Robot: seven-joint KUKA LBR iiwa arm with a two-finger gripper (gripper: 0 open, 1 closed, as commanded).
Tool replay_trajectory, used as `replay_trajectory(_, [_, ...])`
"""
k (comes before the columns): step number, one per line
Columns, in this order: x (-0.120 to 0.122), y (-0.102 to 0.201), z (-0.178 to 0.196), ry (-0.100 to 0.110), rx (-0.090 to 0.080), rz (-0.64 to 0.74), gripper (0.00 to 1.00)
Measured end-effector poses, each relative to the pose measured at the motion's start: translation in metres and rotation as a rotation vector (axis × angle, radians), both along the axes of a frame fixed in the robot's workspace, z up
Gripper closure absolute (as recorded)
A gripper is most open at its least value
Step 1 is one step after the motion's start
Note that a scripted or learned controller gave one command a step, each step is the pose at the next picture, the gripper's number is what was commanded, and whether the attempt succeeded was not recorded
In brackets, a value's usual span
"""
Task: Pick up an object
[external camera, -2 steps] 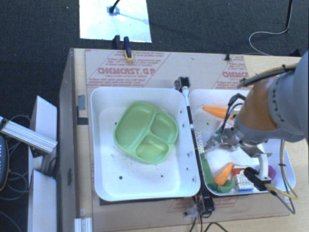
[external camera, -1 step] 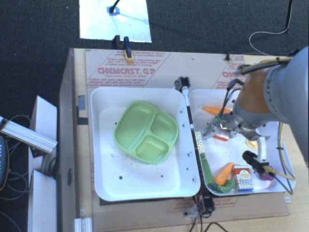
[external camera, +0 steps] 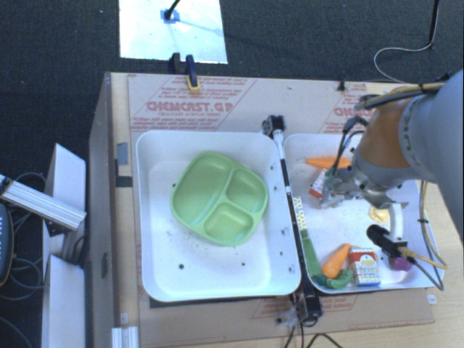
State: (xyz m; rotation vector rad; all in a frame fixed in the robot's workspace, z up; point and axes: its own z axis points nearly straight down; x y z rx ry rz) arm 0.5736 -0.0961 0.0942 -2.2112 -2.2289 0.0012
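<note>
Pale green plastic, moulded into a three-compartment divided plate (external camera: 220, 198), is seen lying alone in the left white bin (external camera: 156, 267), tilted slightly and set near that bin's middle. The right white bin (external camera: 428, 285) is occupied by the grey arm with its orange band (external camera: 406, 140), reaching in from the tabletop's right edge. The tool (external camera: 332, 193) is lowered near the bin's left wall, towards the far end; how far it is open cannot be told, and nothing can be made out in its hold. A small red-and-white packet (external camera: 317, 186) is found just beside the tool, and an orange carrot-shaped toy (external camera: 324, 163) lies just beyond it, towards the bin's far edge. At the bin's near edge an orange carrot with a green top (external camera: 336, 261) is grouped with a red, white and blue carton (external camera: 365, 266). A yellow piece (external camera: 378, 214) is partly hidden beside the arm, and a purple object (external camera: 399, 262) rests near the bin's right near corner. The tabletop (external camera: 217, 104) is covered in printed brown board.
</note>
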Motion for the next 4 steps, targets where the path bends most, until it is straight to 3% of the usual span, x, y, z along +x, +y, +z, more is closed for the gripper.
replay_trajectory(1, [0.001, 0.000, 0.001, -0.004, -0.001, 0.001, 0.00])
replay_trajectory(2, [0.062, -0.018, -0.010, 0.002, 0.001, -0.004, 0.00])
replay_trajectory(3, [0.061, -0.018, 0.000, 0.009, 0.001, 0.001, 1.00])
replay_trajectory(4, [0.001, 0.023, 0.091, -0.005, -0.001, -0.003, 1.00])
